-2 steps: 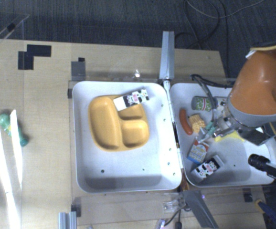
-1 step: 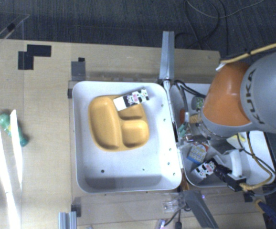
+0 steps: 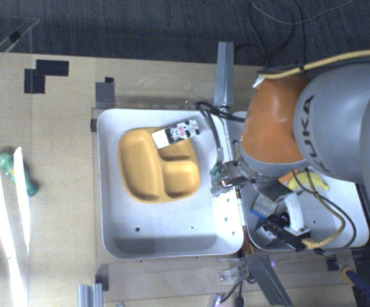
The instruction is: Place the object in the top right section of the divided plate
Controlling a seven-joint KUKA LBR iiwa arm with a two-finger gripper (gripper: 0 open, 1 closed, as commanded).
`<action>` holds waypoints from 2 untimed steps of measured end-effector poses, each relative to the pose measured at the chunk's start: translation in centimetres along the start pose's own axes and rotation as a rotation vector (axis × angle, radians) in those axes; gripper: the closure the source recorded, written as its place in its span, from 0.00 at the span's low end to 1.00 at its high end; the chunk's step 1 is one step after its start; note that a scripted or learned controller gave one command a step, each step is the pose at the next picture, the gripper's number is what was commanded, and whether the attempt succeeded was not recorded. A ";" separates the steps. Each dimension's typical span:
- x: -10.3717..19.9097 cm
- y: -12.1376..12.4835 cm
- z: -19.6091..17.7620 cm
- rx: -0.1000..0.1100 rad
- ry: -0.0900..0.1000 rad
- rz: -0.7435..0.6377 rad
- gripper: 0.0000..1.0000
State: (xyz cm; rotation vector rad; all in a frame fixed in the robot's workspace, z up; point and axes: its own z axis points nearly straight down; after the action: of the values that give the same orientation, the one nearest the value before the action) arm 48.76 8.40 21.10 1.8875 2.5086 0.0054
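A yellow divided plate (image 3: 148, 171) lies in the upper middle of the left bin (image 3: 166, 238). A small white and black object (image 3: 176, 133) rests on the plate's upper right rim, partly over the top right section. My gripper (image 3: 222, 176) hangs below the orange wrist band at the wall between the two bins. It is to the right of the plate and apart from the object. The big grey arm hides much of the right bin.
In the right bin (image 3: 358, 235) a yellow item (image 3: 311, 181) and a blue and white packet (image 3: 264, 204) peek out beneath the arm. A green item (image 3: 7, 163) and a clear strip lie on the bench at the far left.
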 end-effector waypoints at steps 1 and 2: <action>-1.5 -0.3 -1.0 -0.001 -0.001 -0.062 1.00; -1.4 -0.1 -2.1 -0.006 -0.002 -0.066 1.00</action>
State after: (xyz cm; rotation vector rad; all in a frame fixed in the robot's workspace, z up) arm 49.01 6.98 23.23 1.8009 2.5649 0.0114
